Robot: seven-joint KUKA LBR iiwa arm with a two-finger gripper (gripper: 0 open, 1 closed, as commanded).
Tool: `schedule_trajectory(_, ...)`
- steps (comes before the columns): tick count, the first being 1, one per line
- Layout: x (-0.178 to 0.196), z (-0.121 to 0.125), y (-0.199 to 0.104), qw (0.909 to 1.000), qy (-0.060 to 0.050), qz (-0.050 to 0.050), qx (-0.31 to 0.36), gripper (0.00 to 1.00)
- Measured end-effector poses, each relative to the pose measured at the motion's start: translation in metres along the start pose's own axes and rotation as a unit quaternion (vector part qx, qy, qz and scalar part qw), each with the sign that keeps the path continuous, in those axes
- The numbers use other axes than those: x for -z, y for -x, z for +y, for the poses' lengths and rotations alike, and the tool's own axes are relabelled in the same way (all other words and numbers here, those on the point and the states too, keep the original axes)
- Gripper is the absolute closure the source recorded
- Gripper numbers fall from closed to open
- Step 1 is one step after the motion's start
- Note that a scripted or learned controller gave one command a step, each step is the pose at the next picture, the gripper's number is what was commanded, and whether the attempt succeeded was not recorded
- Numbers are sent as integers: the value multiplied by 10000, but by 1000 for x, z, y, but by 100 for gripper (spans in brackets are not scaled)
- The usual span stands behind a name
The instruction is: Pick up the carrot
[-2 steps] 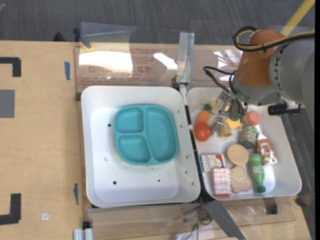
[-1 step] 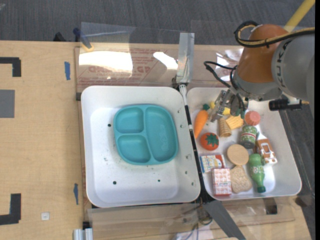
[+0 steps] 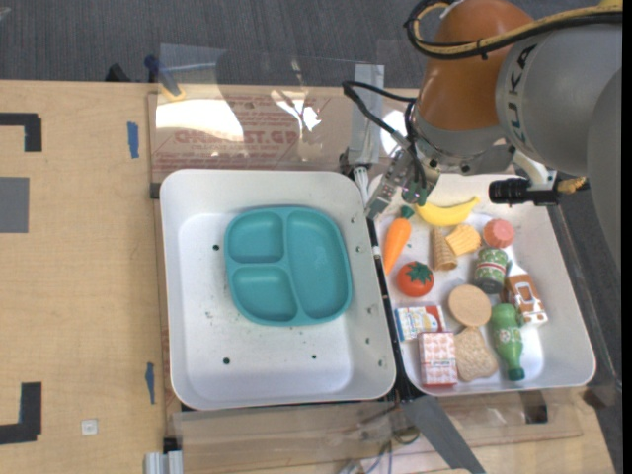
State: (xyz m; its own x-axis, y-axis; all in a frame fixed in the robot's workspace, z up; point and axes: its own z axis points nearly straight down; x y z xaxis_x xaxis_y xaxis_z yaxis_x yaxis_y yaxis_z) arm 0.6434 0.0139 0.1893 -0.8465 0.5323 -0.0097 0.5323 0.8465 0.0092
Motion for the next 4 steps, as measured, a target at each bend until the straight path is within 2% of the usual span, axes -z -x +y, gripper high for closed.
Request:
schedule_trajectory(1, -3, -79, -17, 9991, -45, 40, 424, 100)
schedule_trajectory(2, -3, -64, -153, 9994, -33, 57, 338, 100)
schedule_trajectory(3, 81, -135, -104, 9991, -29, 4, 422, 100)
schedule_trajectory(4, 59, -190, -73, 9931, -52, 43, -1173, 100)
